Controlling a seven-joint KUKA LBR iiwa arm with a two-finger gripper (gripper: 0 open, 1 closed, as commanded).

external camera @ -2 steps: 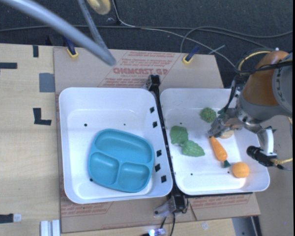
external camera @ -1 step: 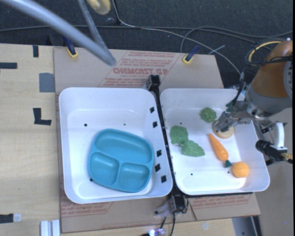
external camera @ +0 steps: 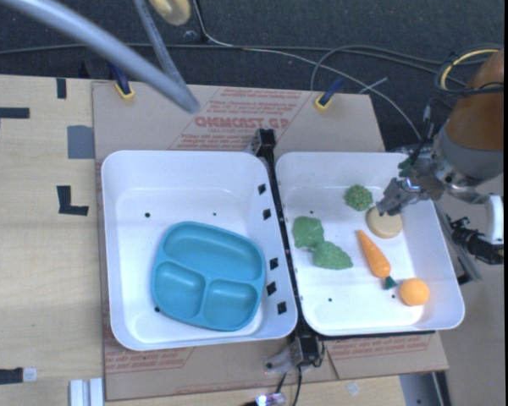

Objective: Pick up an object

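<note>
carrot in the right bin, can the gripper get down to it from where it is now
Probably yes. The gripper sits over the beige round piece, just beside the carrot. The carrot lies flat with bare bin floor around it; the orange ball sits past its tip.

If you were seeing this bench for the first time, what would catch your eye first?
Probably the blue divided tray lying alone in the left bin. Next, the bright toy food in the right bin: an orange carrot, an orange ball and green pieces. The gripper hangs over a tan disc at that bin's right side.
</note>
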